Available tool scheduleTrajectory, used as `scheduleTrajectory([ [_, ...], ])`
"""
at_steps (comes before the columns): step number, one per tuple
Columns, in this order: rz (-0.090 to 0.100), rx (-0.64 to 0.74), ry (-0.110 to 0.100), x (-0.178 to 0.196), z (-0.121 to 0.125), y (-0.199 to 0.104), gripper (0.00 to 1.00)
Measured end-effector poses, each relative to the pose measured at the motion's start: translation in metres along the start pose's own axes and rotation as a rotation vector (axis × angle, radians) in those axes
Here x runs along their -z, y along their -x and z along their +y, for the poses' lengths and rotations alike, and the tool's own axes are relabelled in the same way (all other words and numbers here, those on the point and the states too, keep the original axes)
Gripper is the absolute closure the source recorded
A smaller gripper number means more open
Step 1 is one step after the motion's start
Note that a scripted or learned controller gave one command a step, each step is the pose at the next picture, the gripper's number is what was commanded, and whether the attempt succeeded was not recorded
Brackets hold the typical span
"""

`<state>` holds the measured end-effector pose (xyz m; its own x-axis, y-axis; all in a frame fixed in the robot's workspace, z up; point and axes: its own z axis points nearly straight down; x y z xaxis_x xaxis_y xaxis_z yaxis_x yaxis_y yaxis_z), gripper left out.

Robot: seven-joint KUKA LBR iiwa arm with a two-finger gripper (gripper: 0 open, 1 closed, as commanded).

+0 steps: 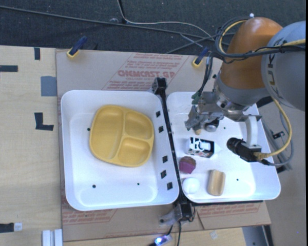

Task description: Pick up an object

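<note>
In the right bin (267,188) lie a small black and white box (200,146), a purple round object (187,164), a white ball (190,185) and a tan block (215,182). My gripper (198,124) hangs over the bin's left half, just above the black and white box, with its grey fingers pointing down toward it. Nothing shows between the fingers. The orange band of the arm (251,35) rises above the bin's far side.
The left bin (74,152) holds a yellow divided plate (121,135). A black divider (167,132) runs between the two bins. A black cable fitting (243,149) sticks out on the arm to the right of the box. Cables trail over the far bench.
</note>
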<state>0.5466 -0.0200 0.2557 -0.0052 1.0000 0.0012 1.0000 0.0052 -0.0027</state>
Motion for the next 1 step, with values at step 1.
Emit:
scheduleTrajectory([
  [1, -0.001, 0.000, -0.001, -0.0018, -0.0233, -0.0475, 1.00],
])
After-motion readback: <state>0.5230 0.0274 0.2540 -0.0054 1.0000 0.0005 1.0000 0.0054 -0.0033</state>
